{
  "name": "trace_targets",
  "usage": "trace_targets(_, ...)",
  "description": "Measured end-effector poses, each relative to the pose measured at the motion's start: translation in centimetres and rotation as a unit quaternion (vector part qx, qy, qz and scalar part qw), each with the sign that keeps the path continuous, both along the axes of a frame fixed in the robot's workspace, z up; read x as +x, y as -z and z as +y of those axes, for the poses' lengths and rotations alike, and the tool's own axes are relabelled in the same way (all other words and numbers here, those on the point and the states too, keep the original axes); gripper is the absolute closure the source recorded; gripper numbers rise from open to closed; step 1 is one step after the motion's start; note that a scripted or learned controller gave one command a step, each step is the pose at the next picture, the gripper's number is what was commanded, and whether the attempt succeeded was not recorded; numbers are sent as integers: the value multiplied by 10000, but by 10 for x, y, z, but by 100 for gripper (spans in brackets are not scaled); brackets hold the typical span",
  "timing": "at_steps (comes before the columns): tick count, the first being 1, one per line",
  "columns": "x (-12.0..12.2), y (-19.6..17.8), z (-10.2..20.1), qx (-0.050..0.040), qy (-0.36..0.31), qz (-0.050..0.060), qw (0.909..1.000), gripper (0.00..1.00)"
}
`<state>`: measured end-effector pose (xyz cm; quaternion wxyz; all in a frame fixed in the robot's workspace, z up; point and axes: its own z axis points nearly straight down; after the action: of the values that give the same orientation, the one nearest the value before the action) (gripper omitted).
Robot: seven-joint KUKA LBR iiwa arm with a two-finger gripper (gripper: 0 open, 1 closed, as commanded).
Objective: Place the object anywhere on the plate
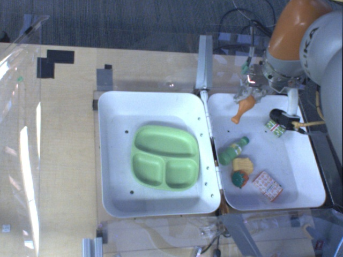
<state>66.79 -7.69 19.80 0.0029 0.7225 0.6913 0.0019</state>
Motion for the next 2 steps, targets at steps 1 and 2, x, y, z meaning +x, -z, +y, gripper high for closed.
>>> trace_targets(1, -28, 13, 88, 16, 472, 15, 9989, 100)
trace_targets(2, -61, -5, 154, 20, 487, 18, 9988, 100)
